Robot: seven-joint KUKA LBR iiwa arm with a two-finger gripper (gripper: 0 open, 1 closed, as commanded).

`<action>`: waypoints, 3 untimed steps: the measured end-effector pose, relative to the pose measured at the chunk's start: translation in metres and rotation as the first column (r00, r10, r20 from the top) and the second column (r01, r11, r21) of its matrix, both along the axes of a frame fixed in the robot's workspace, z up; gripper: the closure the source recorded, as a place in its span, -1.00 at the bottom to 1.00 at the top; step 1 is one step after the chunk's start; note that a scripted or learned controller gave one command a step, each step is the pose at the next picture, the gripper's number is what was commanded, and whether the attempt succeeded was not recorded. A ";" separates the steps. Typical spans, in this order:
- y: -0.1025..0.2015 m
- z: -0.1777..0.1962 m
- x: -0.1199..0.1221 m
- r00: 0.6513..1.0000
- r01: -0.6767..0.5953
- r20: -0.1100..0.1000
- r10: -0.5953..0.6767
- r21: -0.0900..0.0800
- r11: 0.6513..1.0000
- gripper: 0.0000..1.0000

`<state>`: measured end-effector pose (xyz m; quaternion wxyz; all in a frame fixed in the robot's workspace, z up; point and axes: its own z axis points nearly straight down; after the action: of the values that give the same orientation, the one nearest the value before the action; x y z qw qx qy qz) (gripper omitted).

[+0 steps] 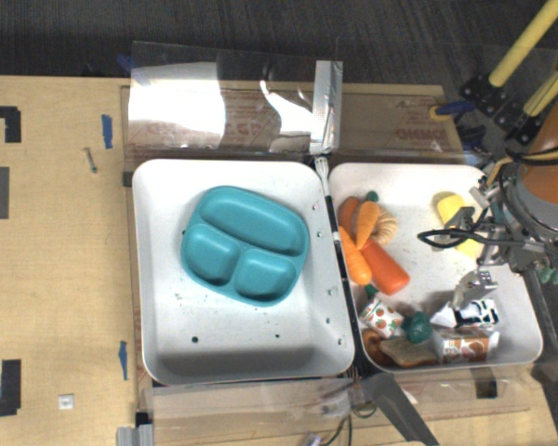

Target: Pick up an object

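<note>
the gripper (472, 291) hangs low in the right-hand shallow white bin (418, 179), just above a small black-and-white carton (474, 316) — grip state i cannot tell — so i'd centre squarely over it before closing.

Teal divided plate (245, 242) sits in left bin (158, 342).
</note>
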<state>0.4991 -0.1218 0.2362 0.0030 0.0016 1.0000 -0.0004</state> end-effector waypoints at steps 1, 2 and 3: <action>-0.095 -0.103 -0.014 0.997 0.081 0.008 -0.081 -0.002 0.997 -1.00; -0.097 -0.122 -0.002 0.989 -0.141 0.044 0.142 -0.015 0.990 -1.00; -0.094 -0.128 0.019 0.964 -0.264 0.009 0.264 -0.006 0.964 -1.00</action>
<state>0.5178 -0.2163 0.1084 0.0079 -0.1318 0.9912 -0.0024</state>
